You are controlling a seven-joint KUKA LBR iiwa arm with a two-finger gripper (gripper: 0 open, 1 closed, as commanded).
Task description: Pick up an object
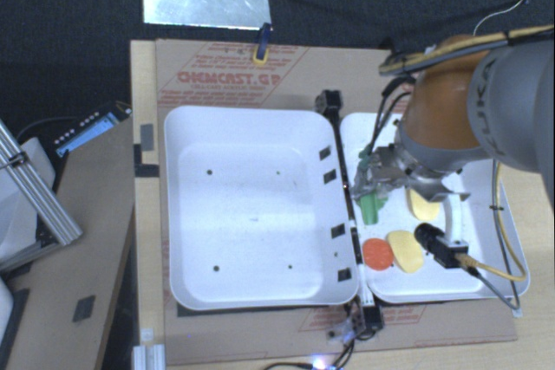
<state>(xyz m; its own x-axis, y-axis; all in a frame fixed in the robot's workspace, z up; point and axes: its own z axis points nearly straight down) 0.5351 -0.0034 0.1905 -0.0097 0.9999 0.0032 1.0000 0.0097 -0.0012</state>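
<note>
While your pincer hangs in the right bin, its opening impossible to judge, the green object lies directly beneath it, long axis running toward the orange ball.

Arm is showing a rounded grey shell with a wide orange band above the wrist. Tool is looking like bare grey metal. Black cables are running along the top of the arm; a yellow one is looping below the wrist.
</note>
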